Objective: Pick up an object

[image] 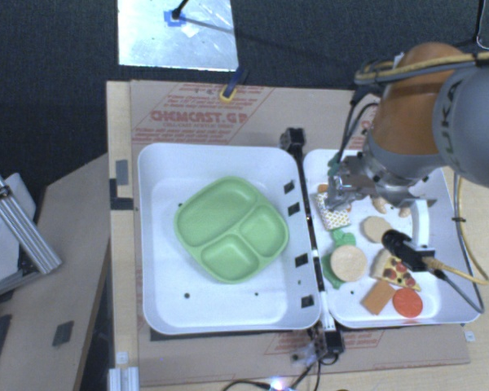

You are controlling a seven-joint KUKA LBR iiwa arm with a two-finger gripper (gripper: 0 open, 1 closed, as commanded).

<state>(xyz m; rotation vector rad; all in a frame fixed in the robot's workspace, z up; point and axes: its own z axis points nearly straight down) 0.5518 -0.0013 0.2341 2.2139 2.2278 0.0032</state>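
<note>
Camera view
Left bin [159, 300]: shallow, smooth white plastic with rounded corners, at 9 o'clock of the scene.
Green tray [231, 230]: matte pale green, rounded square with three moulded compartments, lying turned at an angle in the middle of the left bin.
Right bin [440, 312]: same white plastic, at 3 o'clock, touching the left bin along a black clipped seam.
Toy food: small pieces crowd the right bin; a flat tan disc [348, 262] on a green piece, a pizza wedge [395, 270] with dark spots, an orange block [377, 297], a round red disc [407, 302], a pale oval bun [376, 229], a checkered waffle-like piece [335, 216] at 10 o'clock of the heap.
Arm [424, 112]: glossy grey shell with an orange band, entering from 3 o'clock.
Claw [337, 192]: dark metal, pointing down over the upper left of the right bin, just above the checkered piece; how far it is open cannot be told, and contact with the piece is unclear.
Worktop [73, 210]: light cardboard-brown surface under both bins, printed in red at 12 o'clock.
</note>
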